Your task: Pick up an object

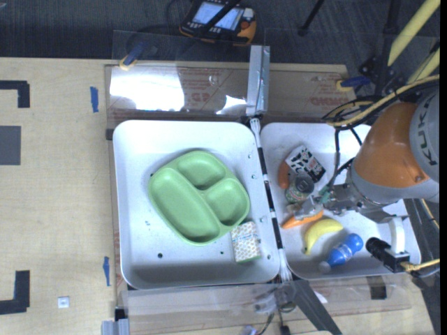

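In the right bin (pixel 318 132) lie a yellow banana (pixel 318 233), a blue bottle (pixel 343 250), a thin orange carrot-like piece (pixel 299 221), a black-and-white patterned box (pixel 305 163) and a small dark round object (pixel 302 185) beside an orange thing (pixel 283 175). My gripper (pixel 323 199) reaches in from the right and hangs low over the middle of this bin, just above the banana and right of the dark round object. Nothing can be seen held in it.
The left bin (pixel 133 187) holds a green divided plate (pixel 199 195) and a small patterned box (pixel 245 242) at its front right corner. A raised divider (pixel 268 201) separates the bins. The grey and orange arm (pixel 391 155) covers the right bin's right side.
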`<state>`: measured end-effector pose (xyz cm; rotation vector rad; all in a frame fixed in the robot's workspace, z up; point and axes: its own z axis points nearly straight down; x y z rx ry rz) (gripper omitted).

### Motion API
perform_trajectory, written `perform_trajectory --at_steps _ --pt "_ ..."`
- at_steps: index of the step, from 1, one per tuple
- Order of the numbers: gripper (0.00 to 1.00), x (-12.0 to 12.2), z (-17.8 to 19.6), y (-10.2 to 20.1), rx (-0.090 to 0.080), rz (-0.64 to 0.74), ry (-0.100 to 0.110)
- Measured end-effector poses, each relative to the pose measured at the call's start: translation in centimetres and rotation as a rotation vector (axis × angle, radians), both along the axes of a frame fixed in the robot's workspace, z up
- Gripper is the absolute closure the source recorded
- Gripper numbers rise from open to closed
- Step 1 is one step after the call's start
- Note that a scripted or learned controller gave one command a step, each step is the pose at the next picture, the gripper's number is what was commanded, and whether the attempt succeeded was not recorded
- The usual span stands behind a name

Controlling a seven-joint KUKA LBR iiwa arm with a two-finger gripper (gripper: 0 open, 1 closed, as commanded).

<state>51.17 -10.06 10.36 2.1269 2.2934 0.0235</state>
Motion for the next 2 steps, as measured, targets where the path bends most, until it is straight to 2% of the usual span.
perform_trajectory --at_steps 1,2 --pt "0.0 0.4 -0.6 -0.4 0.003 0.024 -0.006" --pt "0.0 0.1 -1.0 0.8 0.002 -0.007 -0.002"
